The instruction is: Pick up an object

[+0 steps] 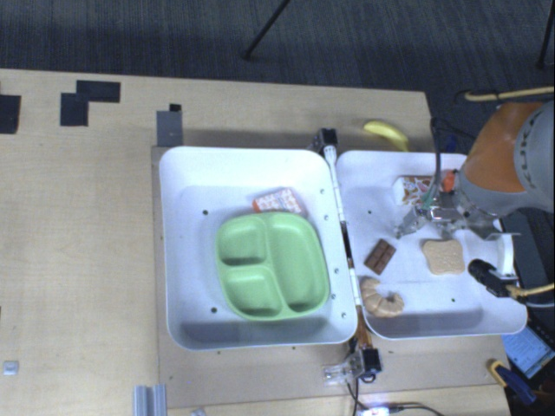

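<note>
My gripper (420, 221) hangs over the middle of the right bin (486, 319), open, with nothing between its fingers. A small brown block (379, 255) lies just down-left of it on the bin floor. A slice of toast (443, 256) lies just down-right of it. A tan pastry (381, 298) rests near the bin's front left corner. A white printed packet (413, 187) lies at the back of the bin, partly behind the gripper.
The left bin (186, 319) holds a green divided plate (271, 264) with a red-and-white packet (277, 201) behind it. A yellow banana (386, 133) lies on the bench behind the right bin. The arm comes in over the right bin's right side.
</note>
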